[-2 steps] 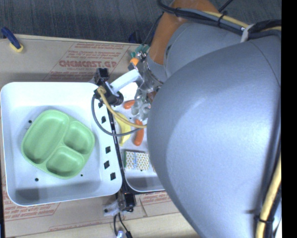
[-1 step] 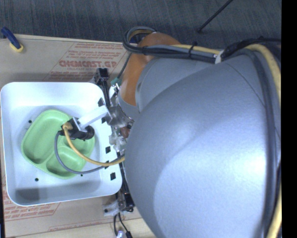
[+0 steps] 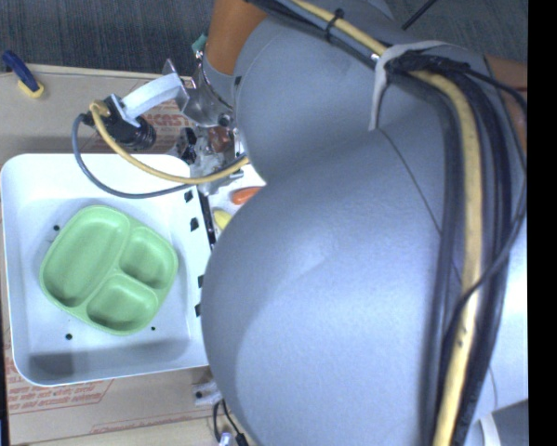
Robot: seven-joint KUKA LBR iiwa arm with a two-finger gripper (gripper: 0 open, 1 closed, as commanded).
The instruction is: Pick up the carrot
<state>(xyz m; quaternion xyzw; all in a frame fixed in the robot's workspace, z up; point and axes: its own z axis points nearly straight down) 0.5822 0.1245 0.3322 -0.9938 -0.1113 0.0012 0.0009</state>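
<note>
Nearest the camera, the grey arm (image 3: 352, 277) is seen as a broad rounded shell that covers most of the right and centre of the view, with black and yellow cables (image 3: 464, 203) strapped along it by a white tie. An orange band (image 3: 236, 17) is seen at the top, above the wrist. Below that, the gripper (image 3: 208, 147) is lowered at the far edge between the two bins, with a yellow cable (image 3: 129, 170) looped beside it; whether it is open or closed cannot be told, as it is crowded by hardware and partly hidden by the arm. A small orange piece, probably the carrot (image 3: 247, 194), is seen just beside the gripper in the right bin, at the edge of the arm, with a yellow object (image 3: 222, 218) near it. In the left bin (image 3: 18, 249), a green divided plate (image 3: 109, 269) is laid flat. The bins are carried on a table (image 3: 55, 402).
</note>
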